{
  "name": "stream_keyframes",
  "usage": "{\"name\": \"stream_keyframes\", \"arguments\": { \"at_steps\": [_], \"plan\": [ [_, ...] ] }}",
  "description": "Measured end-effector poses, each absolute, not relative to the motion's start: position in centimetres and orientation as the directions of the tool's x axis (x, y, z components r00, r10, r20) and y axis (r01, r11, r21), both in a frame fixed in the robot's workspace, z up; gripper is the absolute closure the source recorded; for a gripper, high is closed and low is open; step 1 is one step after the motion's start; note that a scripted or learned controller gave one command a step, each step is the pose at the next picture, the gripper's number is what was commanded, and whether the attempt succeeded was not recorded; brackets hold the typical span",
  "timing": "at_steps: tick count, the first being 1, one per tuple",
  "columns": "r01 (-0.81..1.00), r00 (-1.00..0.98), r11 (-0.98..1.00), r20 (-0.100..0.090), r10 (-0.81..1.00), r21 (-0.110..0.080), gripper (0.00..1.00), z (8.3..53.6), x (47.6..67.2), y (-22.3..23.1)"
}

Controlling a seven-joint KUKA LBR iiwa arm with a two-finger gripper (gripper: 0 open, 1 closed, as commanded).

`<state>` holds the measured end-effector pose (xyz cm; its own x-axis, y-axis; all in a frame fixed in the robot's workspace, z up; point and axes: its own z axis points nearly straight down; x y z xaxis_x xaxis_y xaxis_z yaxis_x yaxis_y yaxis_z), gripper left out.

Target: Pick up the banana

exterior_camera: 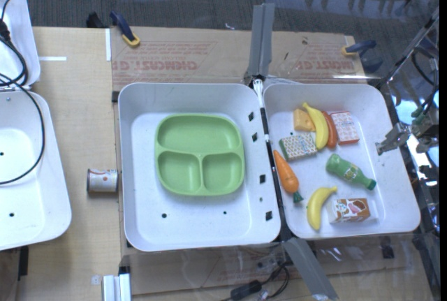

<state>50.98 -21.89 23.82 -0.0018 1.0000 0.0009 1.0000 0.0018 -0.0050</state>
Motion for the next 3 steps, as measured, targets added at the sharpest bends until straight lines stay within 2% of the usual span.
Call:
{"name": "stream_keyframes", "arguments": {
  "at_steps": [1,2,3],
  "plan": [
    [1.000,0.002,-0.002,0.001,1.000,-0.005,0.00,11.7,53.0,-13.0],
    [0.994,0.111,-0.111,-0.001,0.994,0.008,0.00,9.7,60.3,-9.8],
    [0.994,0.106,-0.106,0.000,0.994,0.009,1.00,10.7,60.4,-9.7]
  ]
}}
